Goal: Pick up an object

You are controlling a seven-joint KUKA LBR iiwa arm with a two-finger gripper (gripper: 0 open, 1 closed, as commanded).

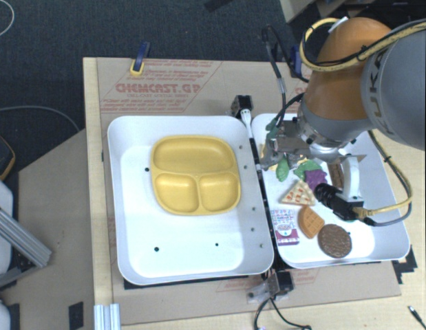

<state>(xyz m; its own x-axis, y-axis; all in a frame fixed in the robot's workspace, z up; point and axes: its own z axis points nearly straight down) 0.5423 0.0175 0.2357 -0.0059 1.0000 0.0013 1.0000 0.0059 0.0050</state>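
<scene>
Near edge of right bin: brown cookie, tan cracker, pizza slice. Further in, claw sits low over green and purple pcs; I cannot tell its finger state. Risk: items crowded, so I may snag two or slip off. Yellow tray lies in left bin.

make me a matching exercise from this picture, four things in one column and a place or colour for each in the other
Things:
1. plate
2. cookie
3. pizza slice
4. gripper

Places or colours:
A. dark brown, round, near the right bin's front edge
B. yellow, three compartments, in the left bin
C. over the right bin's back part
D. triangular, in the right bin, left of the black object

Pairs: 1-B, 2-A, 3-D, 4-C
</scene>
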